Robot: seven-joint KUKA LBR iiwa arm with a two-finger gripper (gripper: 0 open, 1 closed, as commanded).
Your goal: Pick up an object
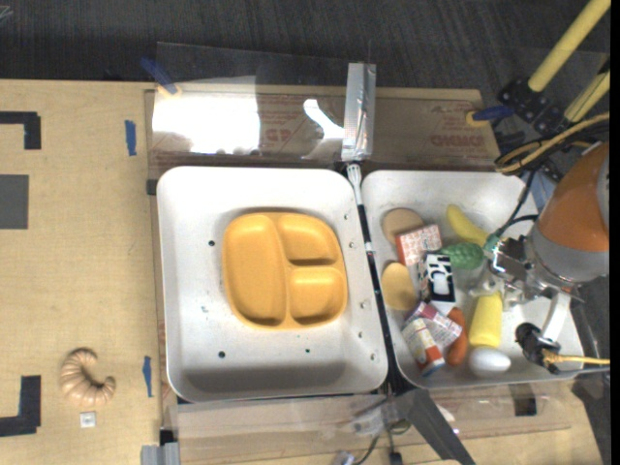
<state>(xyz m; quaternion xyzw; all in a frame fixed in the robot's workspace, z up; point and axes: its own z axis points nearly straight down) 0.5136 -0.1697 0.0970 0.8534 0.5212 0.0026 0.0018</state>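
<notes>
Yellow divided tray (284, 266) in left bin (184, 201); clutter in right bin (567, 371)

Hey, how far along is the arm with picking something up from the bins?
Nothing looks picked yet: the yellow bottle, white egg and banana lie in the right bin. In hand: the arm's pincer sits low over that bin beside the pile, with no item visible in it. The grasp and lift remain.
</notes>
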